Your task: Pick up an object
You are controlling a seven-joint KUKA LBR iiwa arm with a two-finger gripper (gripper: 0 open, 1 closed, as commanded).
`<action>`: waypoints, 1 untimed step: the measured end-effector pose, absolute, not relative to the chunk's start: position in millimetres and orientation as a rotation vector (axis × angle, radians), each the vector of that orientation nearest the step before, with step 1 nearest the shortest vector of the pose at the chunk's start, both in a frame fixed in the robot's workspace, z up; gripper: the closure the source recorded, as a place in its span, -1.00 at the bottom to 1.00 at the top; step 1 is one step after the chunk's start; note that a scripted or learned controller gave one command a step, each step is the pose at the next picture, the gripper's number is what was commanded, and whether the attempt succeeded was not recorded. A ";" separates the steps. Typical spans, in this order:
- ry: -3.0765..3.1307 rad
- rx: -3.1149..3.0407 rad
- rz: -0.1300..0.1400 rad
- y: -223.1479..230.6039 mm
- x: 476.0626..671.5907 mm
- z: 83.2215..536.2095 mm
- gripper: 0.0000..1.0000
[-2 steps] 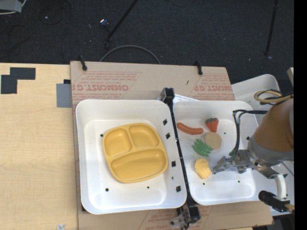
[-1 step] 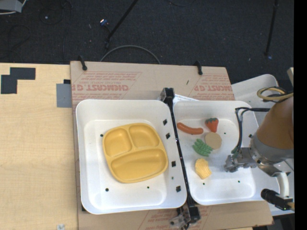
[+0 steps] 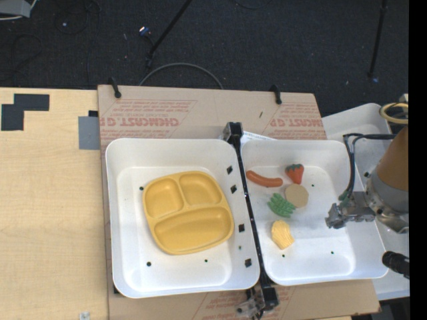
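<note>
From the camera above the bench, two white bins sit side by side: the left bin (image 3: pixel 127 179) bears a yellow divided plate (image 3: pixel 188 212), and the right bin (image 3: pixel 333 262) bears a small cluster of toy food. In that cluster a red sausage (image 3: pixel 264 179) lies toward the divider, a strawberry (image 3: pixel 295 173) sits just beside it, a tan round disc (image 3: pixel 297 195) touches or overlaps a green leafy piece (image 3: pixel 281 207), and a yellow corn cob (image 3: pixel 282 235) lies apart, nearer the front. The arm reaches in from the right, and its gripper (image 3: pixel 337 217) hangs over the bare right part of that bin, well clear of every toy; whether it is spread or closed I cannot tell at this size, and nothing is seen caught in it. Any of these toys would serve as the thing to pick. The risk, as I judge it, lies in the crowding: a descent onto the disc may nudge the green piece or close on both, and the low, flat disc may slip out. The corn, standing alone, looks the safer target.
</note>
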State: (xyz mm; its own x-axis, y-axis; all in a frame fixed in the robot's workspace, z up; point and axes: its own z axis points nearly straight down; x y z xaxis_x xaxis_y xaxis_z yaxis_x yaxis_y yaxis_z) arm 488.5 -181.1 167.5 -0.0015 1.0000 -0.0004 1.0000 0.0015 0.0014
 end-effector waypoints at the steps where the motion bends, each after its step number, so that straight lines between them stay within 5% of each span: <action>1: 2.223 2.218 0.001 -179.2 497.5 225.0 1.00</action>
State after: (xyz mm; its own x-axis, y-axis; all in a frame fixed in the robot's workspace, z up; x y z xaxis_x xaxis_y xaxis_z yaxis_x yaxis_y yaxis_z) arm 497.5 -179.2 225.0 -0.0023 1.0000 -0.0004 1.0000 0.0023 0.0012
